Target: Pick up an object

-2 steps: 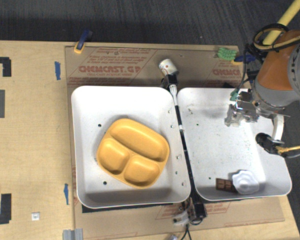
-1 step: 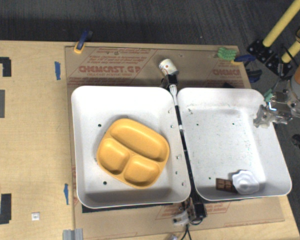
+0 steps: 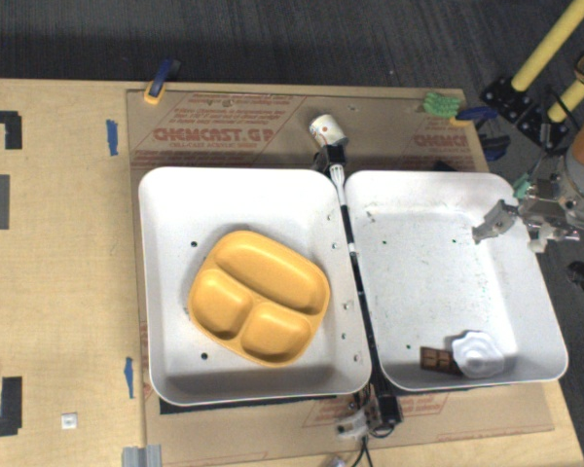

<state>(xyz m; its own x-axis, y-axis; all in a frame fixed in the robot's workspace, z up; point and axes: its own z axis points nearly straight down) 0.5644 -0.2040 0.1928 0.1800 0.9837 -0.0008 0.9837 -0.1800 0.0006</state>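
My gripper [image 3: 509, 235] hangs over the right bin's [image 3: 419, 261] far right side, near its rim. Its fingers [image 3: 492, 223] stand apart, open, with nothing between them. In the near right corner of that bin lies a small brown block [image 3: 435, 360], and a crumpled white object [image 3: 478, 353] touches it on the right. Both lie well in front of the gripper. A yellow three-section plate [image 3: 259, 295] lies upside down in the middle of the left bin [image 3: 170, 222].
A black divider strip [image 3: 351, 261] runs between the two bins, with a white-capped fitting [image 3: 324, 127] at its far end. Yellow padded poles [image 3: 557, 35] and black clamps stand at the upper right. Blue and green clips hold the cardboard under the bins.
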